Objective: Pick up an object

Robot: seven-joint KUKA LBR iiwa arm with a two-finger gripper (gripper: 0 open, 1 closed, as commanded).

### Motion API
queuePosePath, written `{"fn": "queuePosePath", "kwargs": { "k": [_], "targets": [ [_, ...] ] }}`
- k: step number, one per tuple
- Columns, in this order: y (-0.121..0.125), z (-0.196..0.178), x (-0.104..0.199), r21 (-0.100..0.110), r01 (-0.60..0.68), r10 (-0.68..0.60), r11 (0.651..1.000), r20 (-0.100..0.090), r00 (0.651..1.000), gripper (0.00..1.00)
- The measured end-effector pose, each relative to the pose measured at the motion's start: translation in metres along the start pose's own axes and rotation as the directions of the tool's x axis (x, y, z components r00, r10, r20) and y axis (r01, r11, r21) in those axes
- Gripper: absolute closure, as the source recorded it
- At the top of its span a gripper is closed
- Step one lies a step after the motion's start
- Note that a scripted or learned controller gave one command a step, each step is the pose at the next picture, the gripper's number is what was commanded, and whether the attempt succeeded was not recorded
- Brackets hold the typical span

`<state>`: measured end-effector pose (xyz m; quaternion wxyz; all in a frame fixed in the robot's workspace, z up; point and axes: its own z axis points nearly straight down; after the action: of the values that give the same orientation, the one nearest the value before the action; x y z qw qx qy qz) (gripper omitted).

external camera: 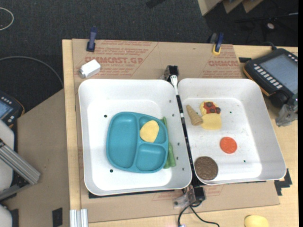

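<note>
The right bin (265, 126) holds several small objects. A tan cone (193, 115) lies at its left, beside a red-and-yellow piece (209, 109) and a pale yellow block (211, 122). An orange-red disc (228, 145) lies near the middle, and a brown round cookie (206, 168) sits at the front left corner. In the left bin (90, 126) lies a teal divided plate (136, 142) with a yellow round piece (149, 131) in its upper right compartment. A green strip (169, 150) pokes out along the plate's right edge.
A black handheld pendant (274, 74) rests at the bench's right back corner. A small white block (90, 69) lies on the cardboard behind the left bin. Blue (91, 39) and yellow-blue clamps (218, 42) grip the back edge. A yellow object (255, 220) sits at the front right.
</note>
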<state>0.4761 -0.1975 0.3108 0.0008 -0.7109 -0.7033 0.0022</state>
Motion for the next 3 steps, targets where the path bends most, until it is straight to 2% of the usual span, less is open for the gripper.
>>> {"fn": "queuePosePath", "kwargs": {
  "k": [1, 2, 3],
  "targets": [
    [0.004, -0.134, -0.030, -0.022, 0.010, -0.009, 1.000, 0.008, 1.000, 1.00],
    [0.004, -0.137, -0.027, -0.011, 0.012, -0.012, 1.000, 0.004, 1.000, 1.00],
    [0.005, -0.148, -0.028, -0.016, 0.013, -0.013, 1.000, 0.008, 1.000, 1.00]
  ]
}}
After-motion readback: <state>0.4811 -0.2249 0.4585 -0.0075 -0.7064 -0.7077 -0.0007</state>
